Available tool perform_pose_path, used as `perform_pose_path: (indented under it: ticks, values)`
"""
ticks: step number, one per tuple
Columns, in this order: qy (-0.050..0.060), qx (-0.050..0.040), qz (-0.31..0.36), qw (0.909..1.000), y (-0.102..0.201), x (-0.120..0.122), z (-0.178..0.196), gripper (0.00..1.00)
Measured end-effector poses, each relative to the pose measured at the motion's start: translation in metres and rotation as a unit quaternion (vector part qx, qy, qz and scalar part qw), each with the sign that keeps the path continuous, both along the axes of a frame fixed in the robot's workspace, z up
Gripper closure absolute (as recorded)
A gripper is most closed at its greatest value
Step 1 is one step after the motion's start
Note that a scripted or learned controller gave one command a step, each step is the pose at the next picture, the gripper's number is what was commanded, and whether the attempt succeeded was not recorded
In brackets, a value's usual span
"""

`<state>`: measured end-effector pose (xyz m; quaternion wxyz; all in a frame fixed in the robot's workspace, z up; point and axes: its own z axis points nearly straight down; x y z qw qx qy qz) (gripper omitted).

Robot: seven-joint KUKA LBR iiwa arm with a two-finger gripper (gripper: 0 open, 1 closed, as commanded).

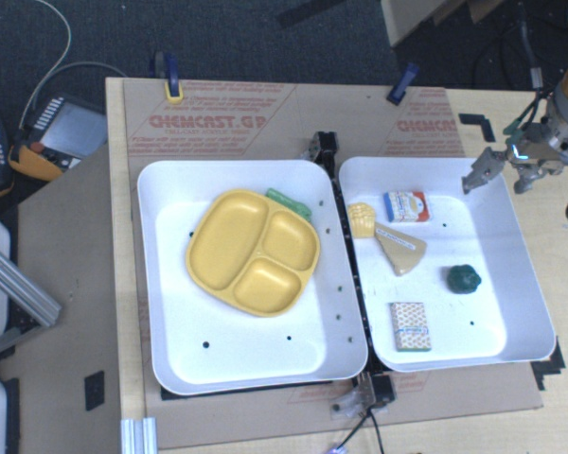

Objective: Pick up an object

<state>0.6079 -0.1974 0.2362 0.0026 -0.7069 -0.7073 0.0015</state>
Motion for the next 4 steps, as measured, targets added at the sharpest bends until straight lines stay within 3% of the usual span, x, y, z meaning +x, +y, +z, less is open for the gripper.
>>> perform_pose_path:
  ticks: [2, 3, 4]
  values:
    - [0.001, 0.0003, 0.000, 1.0000, 0.009, -0.005, -0.124, 0.00]
    - [-0.004, -0.0013, 0.000, 1.0000, 0.008, -0.003, -0.109, 1.00]
    - [-0.007, -0.0022, 0.001, 1.0000, 0.013, 0.007, -0.060, 1.00]
